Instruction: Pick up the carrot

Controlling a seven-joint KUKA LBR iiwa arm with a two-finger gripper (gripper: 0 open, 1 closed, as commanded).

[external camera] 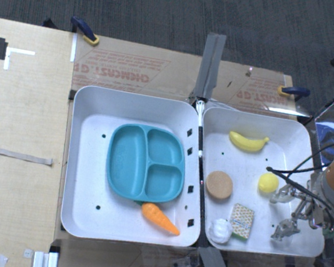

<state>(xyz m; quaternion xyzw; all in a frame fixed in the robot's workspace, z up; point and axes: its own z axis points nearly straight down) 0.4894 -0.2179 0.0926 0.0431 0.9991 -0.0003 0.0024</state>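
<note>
We see the gripper (287,213) at the right edge of the frame, low over the right bin (282,127), its two fingers spread apart with nothing between them. Just left of it sits a yellow lemon (268,183); a banana (247,141) lies above, a round brown cookie (219,185) and a patterned packet (242,221) further left. The carrot (160,218) lies in the left bin (82,166), lower centre of the frame, touching the bottom edge of the teal divided plate (147,163). We judge the arm must cross the divider, and the plate's rim may crowd the grasp.
</note>
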